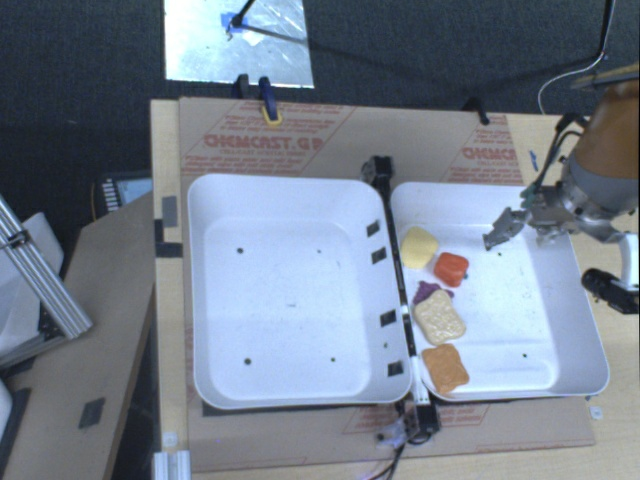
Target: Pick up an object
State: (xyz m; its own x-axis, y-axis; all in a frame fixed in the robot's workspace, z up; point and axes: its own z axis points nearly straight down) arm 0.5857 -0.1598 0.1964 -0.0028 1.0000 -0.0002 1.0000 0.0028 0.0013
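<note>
I see two white bins side by side on the bench. Left bin [285,288]: nothing but bare floor w/ a few dark dots. Right bin [520,318]: five small items, all bunched along its left wall. Top to bottom: pale yellow lump [419,246], red-orange piece [451,268] just right of it and touching or nearly so, small purple bit [428,291] below, mostly tucked under a cream waffle-textured piece [440,318], then an orange block [446,367] at the near left corner. Cream piece's long axis runs roughly top-left to bottom-right; orange block sits about upright, long axis near-far. Gripper [500,230] hangs over the right bin's upper middle, arm coming in from the right, orange band [612,138] above the wrist. Can't tell if it's released or clenched; I see nothing in it. Items lie left of and below the gripper; red-orange piece is nearest, still apart.
</note>
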